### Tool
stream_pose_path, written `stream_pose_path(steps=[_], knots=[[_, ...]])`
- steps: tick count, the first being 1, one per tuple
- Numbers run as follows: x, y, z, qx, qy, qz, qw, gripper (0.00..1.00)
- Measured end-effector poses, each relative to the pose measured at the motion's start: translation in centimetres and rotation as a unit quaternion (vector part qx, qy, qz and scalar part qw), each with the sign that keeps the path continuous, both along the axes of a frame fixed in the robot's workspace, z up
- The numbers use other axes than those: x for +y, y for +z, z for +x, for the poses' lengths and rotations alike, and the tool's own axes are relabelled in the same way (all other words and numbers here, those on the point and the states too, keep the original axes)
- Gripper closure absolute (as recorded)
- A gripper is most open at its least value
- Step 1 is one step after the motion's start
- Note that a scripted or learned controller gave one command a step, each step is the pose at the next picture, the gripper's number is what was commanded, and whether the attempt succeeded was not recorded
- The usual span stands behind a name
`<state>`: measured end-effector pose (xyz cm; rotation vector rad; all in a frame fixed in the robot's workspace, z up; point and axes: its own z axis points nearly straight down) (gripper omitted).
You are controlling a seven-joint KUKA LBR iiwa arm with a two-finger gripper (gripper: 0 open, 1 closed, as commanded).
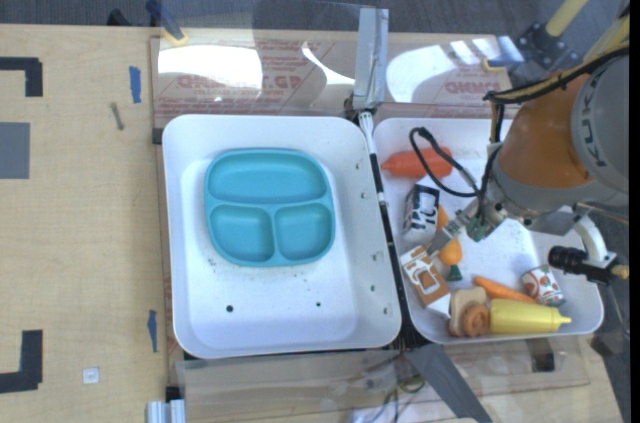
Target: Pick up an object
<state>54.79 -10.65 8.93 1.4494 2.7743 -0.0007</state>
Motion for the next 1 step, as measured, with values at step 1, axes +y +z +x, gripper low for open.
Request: stream_pose_path(steps=[1], knots=[[0.08, 1.18, 0.16, -0.003, 0.002, -0.0005, 1.0, 1.0]])
